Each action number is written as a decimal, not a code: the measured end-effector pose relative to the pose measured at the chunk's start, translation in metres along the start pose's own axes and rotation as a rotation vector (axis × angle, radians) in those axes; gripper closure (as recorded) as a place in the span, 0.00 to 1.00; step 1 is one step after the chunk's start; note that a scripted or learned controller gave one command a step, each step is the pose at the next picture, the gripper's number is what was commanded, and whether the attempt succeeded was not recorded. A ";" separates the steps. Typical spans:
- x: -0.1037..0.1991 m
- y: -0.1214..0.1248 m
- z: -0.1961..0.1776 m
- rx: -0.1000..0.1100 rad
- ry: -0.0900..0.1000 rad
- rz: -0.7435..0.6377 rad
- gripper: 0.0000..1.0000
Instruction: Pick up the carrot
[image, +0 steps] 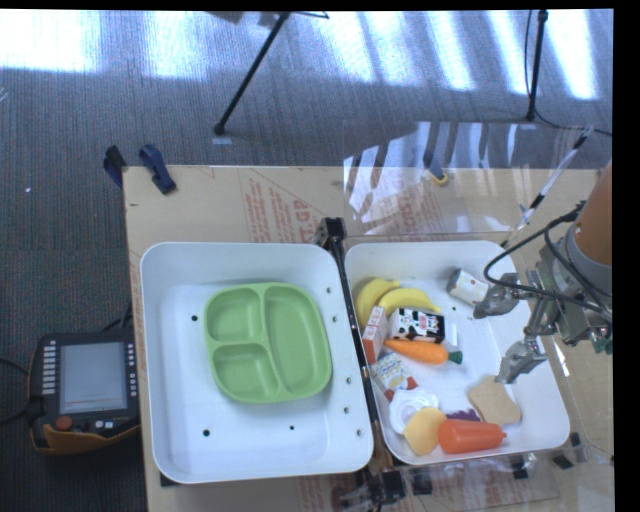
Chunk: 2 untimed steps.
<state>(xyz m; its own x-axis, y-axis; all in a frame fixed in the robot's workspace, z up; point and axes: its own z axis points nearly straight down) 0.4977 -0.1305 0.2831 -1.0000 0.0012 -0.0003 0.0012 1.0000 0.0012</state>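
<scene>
- Gripper (510, 335): hung over the right part of the right bin, reaching in from the right on the grey arm (585, 285). Its two fingers (492, 300) stood spread apart with nothing between them, one nearer the bin's back, the other nearer the toast. Well apart from the carrot.
- Bench (240, 205): brown board bearing both bins side by side.
- Left bin (160, 340): white, shallow, held the green tray.
- Right bin (545, 415): white, shallow, held the assorted toy food.
- Green tray (268, 340): three compartments, lay in the middle of the left bin.
- Handheld controller (88, 388): lay on the floor left of the bench, screen up.
- Bananas (390, 296): yellow, at the back left of the right bin.
- Red-orange piece (470, 436): lay at the front edge of the right bin, kind unclear.
- Carrot (420, 351): orange, green at its right end, lay flat near the middle of the right bin, just in front of the cow-print carton, left of the gripper.
- Toast slice (494, 401): tan, front right, below the gripper.
- Cow-print carton (416, 324): black and white, behind the carrot.
- Small white container (464, 286): near the back, beside the upper finger.
- Blue clamp (156, 166): at the bench's back left corner.
</scene>
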 end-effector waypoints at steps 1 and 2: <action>0.014 0.012 0.140 -0.001 0.008 0.268 0.00; -0.045 0.001 0.196 0.000 0.001 0.358 0.00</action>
<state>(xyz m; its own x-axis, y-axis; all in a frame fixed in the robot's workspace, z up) 0.5424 -0.1294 0.0868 -0.9362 0.3516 0.0007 0.3516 0.9362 0.0008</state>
